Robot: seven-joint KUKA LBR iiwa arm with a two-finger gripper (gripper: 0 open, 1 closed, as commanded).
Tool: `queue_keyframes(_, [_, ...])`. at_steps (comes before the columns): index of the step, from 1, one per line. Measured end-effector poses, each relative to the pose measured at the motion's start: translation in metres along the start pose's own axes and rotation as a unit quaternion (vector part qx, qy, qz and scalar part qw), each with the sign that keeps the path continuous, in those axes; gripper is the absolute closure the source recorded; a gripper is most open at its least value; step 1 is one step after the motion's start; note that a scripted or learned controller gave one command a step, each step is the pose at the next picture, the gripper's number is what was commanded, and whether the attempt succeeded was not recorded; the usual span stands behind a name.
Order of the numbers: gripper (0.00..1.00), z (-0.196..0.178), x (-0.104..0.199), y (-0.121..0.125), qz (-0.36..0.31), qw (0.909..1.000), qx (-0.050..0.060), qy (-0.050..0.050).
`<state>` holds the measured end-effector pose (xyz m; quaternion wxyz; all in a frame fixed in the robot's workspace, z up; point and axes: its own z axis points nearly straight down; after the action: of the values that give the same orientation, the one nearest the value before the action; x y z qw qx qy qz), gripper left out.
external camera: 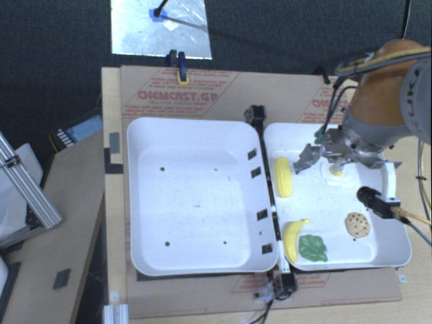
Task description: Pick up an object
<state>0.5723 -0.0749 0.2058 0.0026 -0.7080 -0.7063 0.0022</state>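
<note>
The gripper [317, 155] hangs low over the right bin [388, 252], fingers apparently parted around nothing. The corn [283, 176] lies just to its left, nearest target. A descent off-center could nudge the corn away. Further off in that bin: banana [291, 237], green leaf [312, 248], cookie [357, 225].

Yellow corn cob [283, 177] upright-lengthwise, banana [293, 237] touching green leaf [312, 248], brown cookie [357, 225] apart, all in right bin [395, 252]
</note>
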Motion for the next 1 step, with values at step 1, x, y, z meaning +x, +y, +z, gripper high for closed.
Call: queue_keyframes(1, [0.00,0.1265,-0.0378,0.0455,-0.001,1.0000,-0.004,-0.001])
